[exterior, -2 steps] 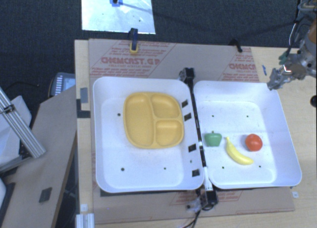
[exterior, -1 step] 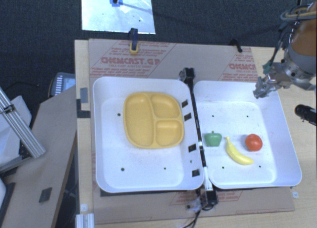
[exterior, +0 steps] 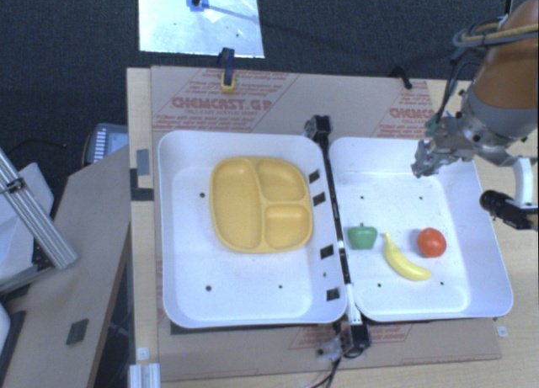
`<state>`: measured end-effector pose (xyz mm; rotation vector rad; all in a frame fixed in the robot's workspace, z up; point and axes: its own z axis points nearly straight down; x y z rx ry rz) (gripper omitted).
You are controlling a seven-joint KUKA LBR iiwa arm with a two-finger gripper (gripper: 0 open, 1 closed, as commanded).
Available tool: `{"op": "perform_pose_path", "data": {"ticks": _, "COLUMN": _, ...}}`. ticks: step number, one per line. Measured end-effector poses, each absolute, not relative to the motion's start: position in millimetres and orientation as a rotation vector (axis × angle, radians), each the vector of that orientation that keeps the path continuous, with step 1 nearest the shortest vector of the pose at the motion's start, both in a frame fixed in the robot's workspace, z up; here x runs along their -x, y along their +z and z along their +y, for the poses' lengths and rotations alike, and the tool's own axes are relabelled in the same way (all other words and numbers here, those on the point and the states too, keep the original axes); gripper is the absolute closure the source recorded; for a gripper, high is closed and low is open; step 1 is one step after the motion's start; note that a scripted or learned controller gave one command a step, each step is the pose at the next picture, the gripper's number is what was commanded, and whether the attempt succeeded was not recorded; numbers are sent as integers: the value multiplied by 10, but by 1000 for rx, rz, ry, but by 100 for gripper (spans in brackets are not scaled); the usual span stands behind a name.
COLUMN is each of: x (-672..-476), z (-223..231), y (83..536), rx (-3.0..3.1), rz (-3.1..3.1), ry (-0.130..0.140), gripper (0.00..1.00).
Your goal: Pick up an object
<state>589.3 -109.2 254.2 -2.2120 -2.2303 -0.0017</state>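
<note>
In the right bin [exterior: 396, 197] lie a green pepper [exterior: 362, 236], a yellow banana [exterior: 405, 260] and a red tomato [exterior: 431, 242], close together near the bin's front half. My gripper [exterior: 427, 159] hangs over the far right part of that bin, well behind the tomato and apart from all three objects. Nothing shows between its tips.
The left bin [exterior: 181, 209] bears a yellow divided plate [exterior: 259, 204]. A black divider with clips [exterior: 331, 218] runs between the bins. Cardboard [exterior: 253, 104] lies under both. A black fixture [exterior: 505, 207] juts in at the right bin's right rim.
</note>
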Motion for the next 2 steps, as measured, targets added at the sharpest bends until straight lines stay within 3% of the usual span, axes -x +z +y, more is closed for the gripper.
{"op": "perform_pose_path", "data": {"ticks": 2, "x": -5478, "z": -40, "y": 2498, "rx": 2209, "rz": -2230, "ry": -2, "gripper": 100}}
